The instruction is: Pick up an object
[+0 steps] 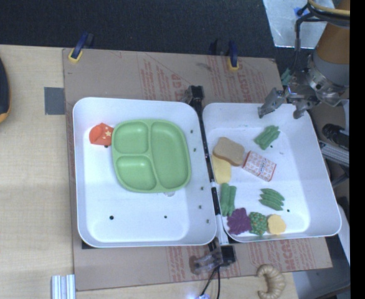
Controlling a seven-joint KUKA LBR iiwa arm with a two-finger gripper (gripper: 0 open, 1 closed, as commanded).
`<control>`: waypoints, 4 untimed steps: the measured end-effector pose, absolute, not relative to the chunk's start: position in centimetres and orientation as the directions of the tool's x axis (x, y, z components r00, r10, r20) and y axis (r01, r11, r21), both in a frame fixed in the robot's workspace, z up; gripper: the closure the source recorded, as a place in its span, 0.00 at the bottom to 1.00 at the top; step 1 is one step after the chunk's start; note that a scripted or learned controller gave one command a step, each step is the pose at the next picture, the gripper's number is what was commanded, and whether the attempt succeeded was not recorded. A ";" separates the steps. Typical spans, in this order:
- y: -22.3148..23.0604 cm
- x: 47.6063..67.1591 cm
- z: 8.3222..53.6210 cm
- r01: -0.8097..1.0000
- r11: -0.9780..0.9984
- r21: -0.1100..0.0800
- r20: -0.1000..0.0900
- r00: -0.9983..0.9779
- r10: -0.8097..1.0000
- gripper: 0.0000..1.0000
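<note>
Purple toy (237,220) at R bin's (307,185) front edge, claw (284,106) spread wide w/ nothing gripped, over back rim

So the arm's coming in from the top right corner, grey body with that orange band (334,41) sitting just above the wrist. Wrist is angled down and to the left. The gripper (286,108) hangs at the upper right, its two fingers (270,104) spread apart with a clear gap and nothing between them. Cables loop around the upper part of the arm.
</note>
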State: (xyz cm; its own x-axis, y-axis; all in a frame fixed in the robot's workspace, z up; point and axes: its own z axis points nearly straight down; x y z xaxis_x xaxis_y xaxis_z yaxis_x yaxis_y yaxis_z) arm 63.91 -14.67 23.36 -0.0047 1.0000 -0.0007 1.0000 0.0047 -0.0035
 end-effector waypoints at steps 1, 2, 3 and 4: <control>-19.0 63.9 12.0 1.000 0.002 -0.014 -0.001 -0.003 1.000 0.00; -16.9 65.7 10.2 1.000 0.007 -0.003 -0.002 -0.007 1.000 0.00; -13.7 61.5 10.5 1.000 0.005 -0.009 0.001 -0.005 1.000 0.00; -11.4 58.1 9.6 1.000 0.002 0.010 -0.006 -0.002 1.000 0.00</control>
State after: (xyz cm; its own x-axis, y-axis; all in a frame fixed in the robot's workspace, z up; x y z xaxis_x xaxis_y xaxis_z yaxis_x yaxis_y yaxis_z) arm 58.10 -11.37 9.65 -0.0018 1.0000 -0.0065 0.9999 0.0019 0.0101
